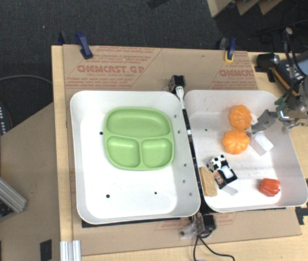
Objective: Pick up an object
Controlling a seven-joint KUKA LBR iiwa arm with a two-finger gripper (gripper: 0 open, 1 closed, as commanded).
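White plastic bins sit side by side on a cardboard-topped bench (pixel 143 64); the left bin (pixel 88 162) carries a green plate (pixel 139 138) with three compartments; the right bin (pixel 290 167) carries the loose things. Two orange pumpkins (pixel 237 129) lie touching near that bin's middle, one at 12 o'clock of the other; a white block (pixel 262 143) lies just beside the lower one at 3 o'clock; a red pepper (pixel 270 186) rests near the bin's 5 o'clock corner, well apart from the rest; a black-and-white toy (pixel 222 170) and a tan stick (pixel 208 180) lie close together at 7 o'clock, the stick along the inner wall.

Reaching in at 3 o'clock, the claw (pixel 265 120) hangs over the right bin with a grey finger slanting toward the upper pumpkin and the block; whether it stands apart or together I cannot tell; nothing is seen clamped in it.

Blue clamps (pixel 83 44) pin the cardboard at its far edge; a black clip (pixel 177 82) sits where the bins meet at 12 o'clock; dark carpet (pixel 88 10) lies beyond; cables (pixel 211 249) trail off at 6 o'clock.
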